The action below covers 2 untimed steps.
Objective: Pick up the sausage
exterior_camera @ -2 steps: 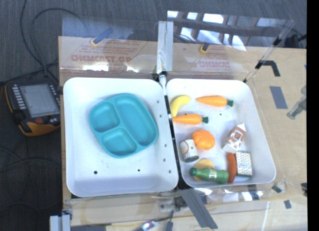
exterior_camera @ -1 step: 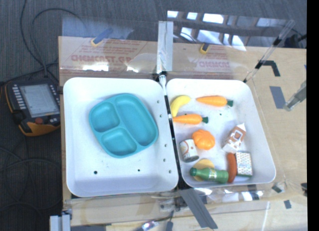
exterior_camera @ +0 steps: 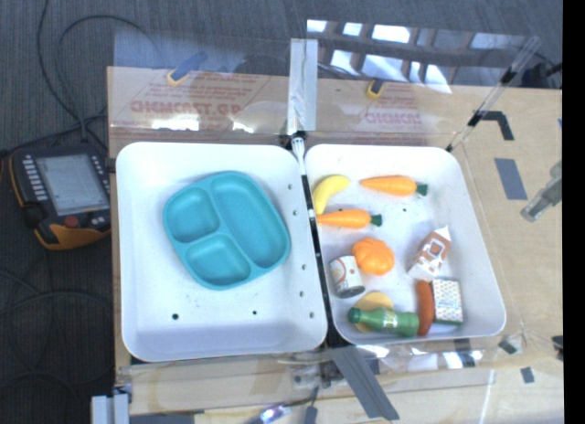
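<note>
At the far left of the frame you have a teach pendant (exterior_camera: 60,196) on the floor. The left bin (exterior_camera: 137,312) holds a teal divided plate (exterior_camera: 226,228). In the right bin (exterior_camera: 475,230), look to the lower right: the sausage (exterior_camera: 425,304) lies upright in the frame between a green bottle (exterior_camera: 387,322) and a small patterned box (exterior_camera: 447,301), touching both. You can't tell the gripper's state from here.
</note>
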{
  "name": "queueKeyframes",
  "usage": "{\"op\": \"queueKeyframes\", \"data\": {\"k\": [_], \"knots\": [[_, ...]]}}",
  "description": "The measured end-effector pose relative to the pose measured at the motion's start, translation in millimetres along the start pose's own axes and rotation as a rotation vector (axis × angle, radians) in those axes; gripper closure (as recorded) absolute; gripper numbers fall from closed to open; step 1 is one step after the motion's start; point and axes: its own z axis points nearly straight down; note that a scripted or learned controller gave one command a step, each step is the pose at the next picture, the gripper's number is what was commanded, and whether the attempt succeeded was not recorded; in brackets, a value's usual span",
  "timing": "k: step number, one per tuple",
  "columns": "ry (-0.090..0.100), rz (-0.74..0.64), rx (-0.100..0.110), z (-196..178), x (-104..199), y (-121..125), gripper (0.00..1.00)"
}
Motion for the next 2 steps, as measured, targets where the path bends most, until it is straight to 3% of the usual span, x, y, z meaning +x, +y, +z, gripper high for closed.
{"op": "queueKeyframes", "data": {"k": [2], "knots": [[0.001,0.210,-0.001,-11.0,5.4,6.1,0.00]]}}
